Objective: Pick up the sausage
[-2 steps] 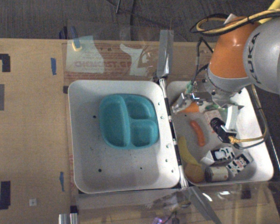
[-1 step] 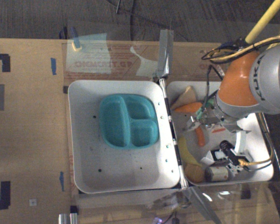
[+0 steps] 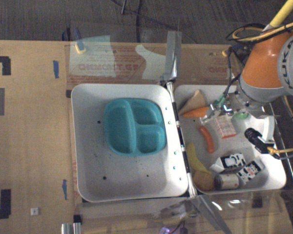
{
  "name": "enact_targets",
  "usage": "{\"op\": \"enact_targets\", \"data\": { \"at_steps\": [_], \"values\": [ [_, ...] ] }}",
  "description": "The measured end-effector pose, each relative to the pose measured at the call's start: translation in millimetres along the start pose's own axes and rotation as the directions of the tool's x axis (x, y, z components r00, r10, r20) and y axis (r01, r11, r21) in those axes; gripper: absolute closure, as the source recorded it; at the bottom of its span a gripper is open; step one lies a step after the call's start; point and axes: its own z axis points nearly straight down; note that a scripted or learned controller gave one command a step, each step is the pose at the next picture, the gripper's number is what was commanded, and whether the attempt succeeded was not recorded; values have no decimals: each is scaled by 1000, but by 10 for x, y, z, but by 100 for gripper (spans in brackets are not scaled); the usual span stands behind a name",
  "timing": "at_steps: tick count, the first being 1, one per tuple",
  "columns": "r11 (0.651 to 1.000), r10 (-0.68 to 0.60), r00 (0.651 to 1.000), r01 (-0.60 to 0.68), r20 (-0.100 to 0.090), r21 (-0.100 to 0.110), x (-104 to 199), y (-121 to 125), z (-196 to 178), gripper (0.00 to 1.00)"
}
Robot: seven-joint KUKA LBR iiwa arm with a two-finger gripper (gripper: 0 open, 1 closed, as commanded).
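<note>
Sausage [image 3: 207, 139] lying in the right bin [image 3: 278, 179], long axis running from upper left to lower right, upper end pointing toward the carrot [image 3: 195, 112] just above it. Gripper [image 3: 224, 106] hanging up and to the right of the sausage, apart from it; jaw opening impossible to tell. Banana [image 3: 195, 160] lying just below-left of the sausage.
</note>
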Motion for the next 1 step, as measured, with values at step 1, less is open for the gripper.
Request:
{"op": "enact_targets", "data": {
  "at_steps": [1],
  "values": [
    [1000, -16, 1000, 16, 0, 0, 78, -100, 643, 0]
  ]
}}
